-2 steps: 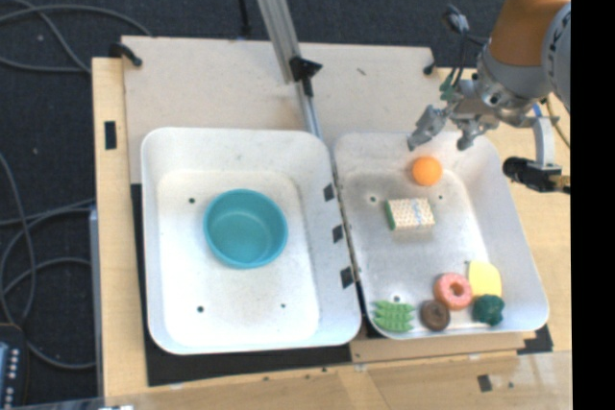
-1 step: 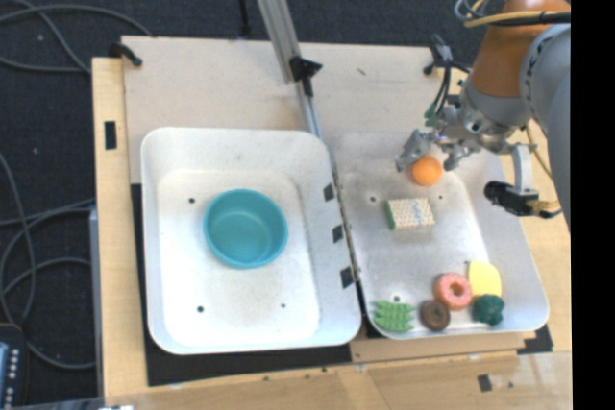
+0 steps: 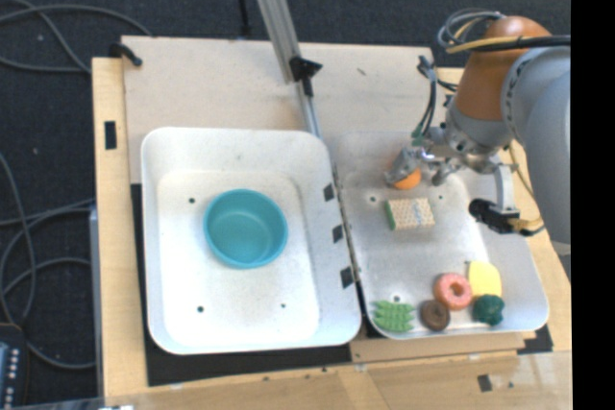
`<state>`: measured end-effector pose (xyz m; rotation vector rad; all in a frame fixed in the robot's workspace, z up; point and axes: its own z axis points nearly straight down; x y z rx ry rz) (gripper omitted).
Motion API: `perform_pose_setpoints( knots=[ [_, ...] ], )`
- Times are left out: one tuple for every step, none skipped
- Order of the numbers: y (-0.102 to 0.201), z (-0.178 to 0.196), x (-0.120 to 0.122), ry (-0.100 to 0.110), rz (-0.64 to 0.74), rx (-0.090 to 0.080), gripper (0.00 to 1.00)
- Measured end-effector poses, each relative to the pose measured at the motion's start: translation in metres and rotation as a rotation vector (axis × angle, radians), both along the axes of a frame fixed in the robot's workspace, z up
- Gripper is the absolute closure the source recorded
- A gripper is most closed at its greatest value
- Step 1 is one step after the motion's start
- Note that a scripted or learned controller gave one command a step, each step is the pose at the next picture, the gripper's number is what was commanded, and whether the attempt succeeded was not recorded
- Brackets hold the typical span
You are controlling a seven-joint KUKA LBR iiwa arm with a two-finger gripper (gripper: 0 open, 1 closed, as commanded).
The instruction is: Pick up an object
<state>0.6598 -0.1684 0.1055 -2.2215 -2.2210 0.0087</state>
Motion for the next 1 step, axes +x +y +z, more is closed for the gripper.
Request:
perform_pose_setpoints(
  knots=[
    [-0.0008, 0.0154, 0.0022, -0.008, 0.000, -0.001, 1.00]
  ],
)
